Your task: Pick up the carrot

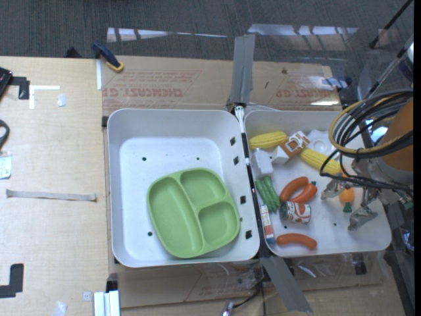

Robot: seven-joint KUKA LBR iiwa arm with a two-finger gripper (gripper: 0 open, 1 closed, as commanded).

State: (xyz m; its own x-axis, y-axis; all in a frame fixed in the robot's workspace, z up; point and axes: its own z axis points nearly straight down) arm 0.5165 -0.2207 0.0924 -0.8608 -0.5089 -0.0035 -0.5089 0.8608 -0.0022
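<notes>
The jaws (347,201) hang spread over the right bin (375,245), straddling the carrot (346,195), which lies directly beneath them; its long axis cannot be told.

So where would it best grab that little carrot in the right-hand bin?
Probably across the orange body of the carrot, coming straight down from above. It lies flat on the floor of the right bin, its green top towards the near rim, with bare floor around it. The gripper hangs right over it.
</notes>
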